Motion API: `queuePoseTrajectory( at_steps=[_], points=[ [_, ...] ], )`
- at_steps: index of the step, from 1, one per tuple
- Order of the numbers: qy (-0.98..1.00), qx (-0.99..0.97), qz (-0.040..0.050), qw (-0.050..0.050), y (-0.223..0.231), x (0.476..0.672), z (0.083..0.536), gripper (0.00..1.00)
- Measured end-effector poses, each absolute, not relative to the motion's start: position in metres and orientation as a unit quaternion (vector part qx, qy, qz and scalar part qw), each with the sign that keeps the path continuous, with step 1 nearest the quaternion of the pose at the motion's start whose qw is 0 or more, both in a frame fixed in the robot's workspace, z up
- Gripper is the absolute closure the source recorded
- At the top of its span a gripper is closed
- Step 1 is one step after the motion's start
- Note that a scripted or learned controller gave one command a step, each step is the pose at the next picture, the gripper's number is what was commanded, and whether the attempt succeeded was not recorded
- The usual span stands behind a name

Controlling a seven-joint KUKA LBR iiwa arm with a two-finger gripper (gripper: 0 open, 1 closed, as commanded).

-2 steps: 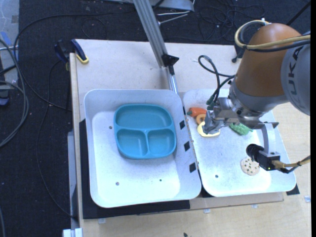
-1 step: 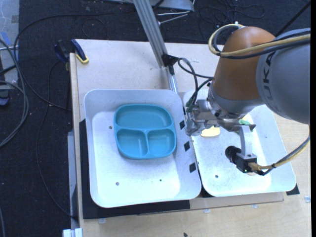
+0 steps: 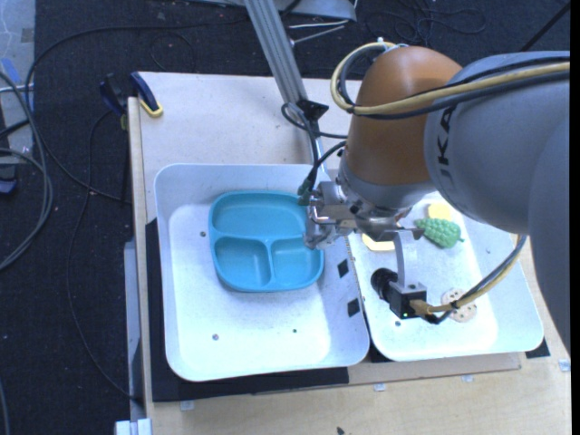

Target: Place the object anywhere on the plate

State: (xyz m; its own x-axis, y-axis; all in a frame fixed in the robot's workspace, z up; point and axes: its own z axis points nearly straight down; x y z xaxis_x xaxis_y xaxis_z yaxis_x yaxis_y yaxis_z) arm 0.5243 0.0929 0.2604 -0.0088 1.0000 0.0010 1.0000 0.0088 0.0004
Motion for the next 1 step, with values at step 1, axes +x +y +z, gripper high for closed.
queuePoseTrajectory(
  at_steps=[1],
  points=[
    [-0.71,-0.704,-0.0006,0.0,0.1445,0.5239,0.2582,1.0]
  ],
)
